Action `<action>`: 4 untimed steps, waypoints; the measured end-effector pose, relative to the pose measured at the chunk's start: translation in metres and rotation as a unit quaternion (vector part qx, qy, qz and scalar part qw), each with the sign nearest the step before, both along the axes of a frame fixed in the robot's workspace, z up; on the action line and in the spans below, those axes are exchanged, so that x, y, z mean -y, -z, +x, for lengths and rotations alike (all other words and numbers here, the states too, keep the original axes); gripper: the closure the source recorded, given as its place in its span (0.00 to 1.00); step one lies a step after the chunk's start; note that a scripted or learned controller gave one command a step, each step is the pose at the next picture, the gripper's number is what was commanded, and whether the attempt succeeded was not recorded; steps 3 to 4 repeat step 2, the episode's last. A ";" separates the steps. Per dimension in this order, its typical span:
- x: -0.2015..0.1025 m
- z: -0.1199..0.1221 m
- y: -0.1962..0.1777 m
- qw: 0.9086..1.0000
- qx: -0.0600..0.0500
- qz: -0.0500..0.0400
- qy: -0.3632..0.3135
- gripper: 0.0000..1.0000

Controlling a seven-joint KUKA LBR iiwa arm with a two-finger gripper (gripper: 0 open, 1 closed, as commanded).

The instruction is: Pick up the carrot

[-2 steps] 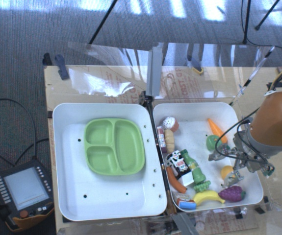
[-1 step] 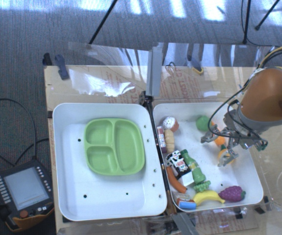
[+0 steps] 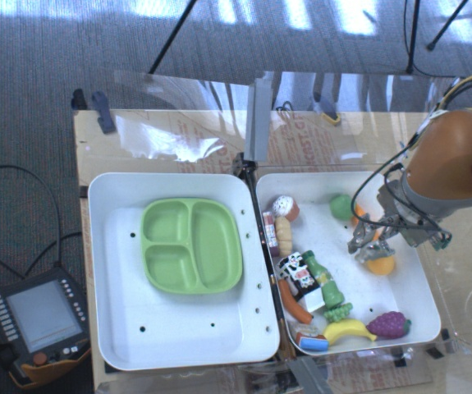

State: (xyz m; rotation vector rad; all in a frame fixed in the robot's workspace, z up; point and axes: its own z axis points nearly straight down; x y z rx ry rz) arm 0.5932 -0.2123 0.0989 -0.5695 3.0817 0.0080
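Near the lower edge of the right bin (image 3: 429, 306), one banana (image 3: 349, 331) and one grape bunch (image 3: 389, 324) lie. The carrot (image 3: 293, 302) rests along the left wall, well apart from the claw (image 3: 368, 245), whose state cannot be told; a descent here would likely catch the orange fruit (image 3: 380, 264) instead. Left, one green tray (image 3: 192, 245).

Orange carrot (image 3: 294, 302) lies slantwise along the right bin's left wall.

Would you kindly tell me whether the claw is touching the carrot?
Apart. The camera view shows the claw over the right bin's far side, with bare white floor between it and the carrot near the divider.
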 end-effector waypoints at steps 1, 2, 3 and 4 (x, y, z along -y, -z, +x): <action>-0.075 -0.025 -0.091 1.000 0.002 -0.003 -0.031 1.00; -0.106 -0.078 -0.125 0.993 -0.002 -0.002 -0.122 1.00; -0.106 -0.078 -0.125 0.993 -0.002 -0.002 -0.122 1.00; -0.106 -0.078 -0.125 0.993 -0.002 -0.002 -0.122 1.00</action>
